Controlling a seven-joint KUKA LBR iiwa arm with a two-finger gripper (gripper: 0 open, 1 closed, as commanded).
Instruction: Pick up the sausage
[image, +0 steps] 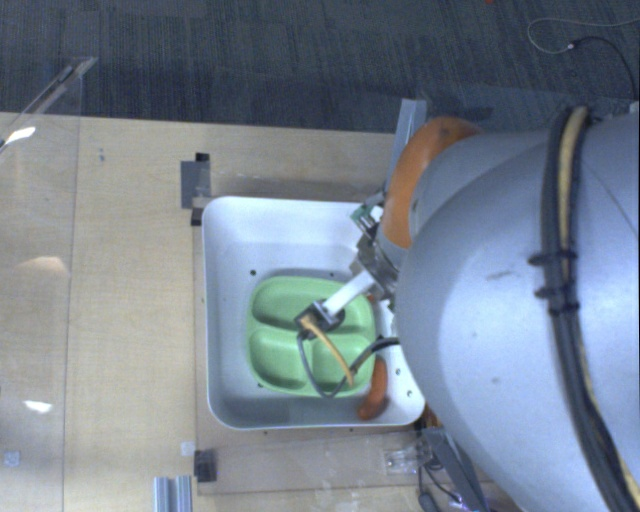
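Lying against the right wall of a white bin (225, 300), near its lower right corner, a brown sausage (375, 392), long axis running nearly up and down the view, top end tipped slightly right, bottom end close to the bin's front rim. Beside it to the left, almost touching, a green divided dish (280, 345) on the bin floor. Reaching over the dish from the right, a grey arm (520, 320) with an orange band (415, 165), its gripper (322, 318) poised above the dish's middle, apart from the sausage; a dark looped cable (325, 370) trailing beneath. Jaws too small and blurred to judge released or clenched; nothing seen between them. Underneath, a pale wooden bench (110, 300) with metal brackets (197, 180) at the bin's corners; beyond it, dark grey carpet (250, 50).
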